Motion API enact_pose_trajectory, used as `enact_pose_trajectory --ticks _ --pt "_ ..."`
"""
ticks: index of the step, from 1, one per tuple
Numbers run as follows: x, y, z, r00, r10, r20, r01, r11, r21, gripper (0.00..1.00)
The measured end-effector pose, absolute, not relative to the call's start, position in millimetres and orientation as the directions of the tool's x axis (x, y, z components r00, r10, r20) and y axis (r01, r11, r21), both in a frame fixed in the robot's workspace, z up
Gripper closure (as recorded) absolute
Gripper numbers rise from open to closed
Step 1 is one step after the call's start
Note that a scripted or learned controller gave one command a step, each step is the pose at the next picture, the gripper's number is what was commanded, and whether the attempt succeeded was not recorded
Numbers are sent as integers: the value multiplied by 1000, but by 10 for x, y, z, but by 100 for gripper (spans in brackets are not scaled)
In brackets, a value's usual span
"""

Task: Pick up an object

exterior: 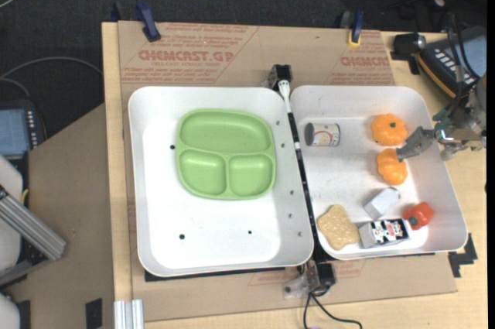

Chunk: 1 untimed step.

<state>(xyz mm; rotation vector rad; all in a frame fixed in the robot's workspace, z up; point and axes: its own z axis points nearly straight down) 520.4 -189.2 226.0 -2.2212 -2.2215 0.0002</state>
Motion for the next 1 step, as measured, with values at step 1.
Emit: enact_pose_trajectory --ticks 1 --pt "4792 -1852 4325 -2 1000 -7 1000 2 19 0"
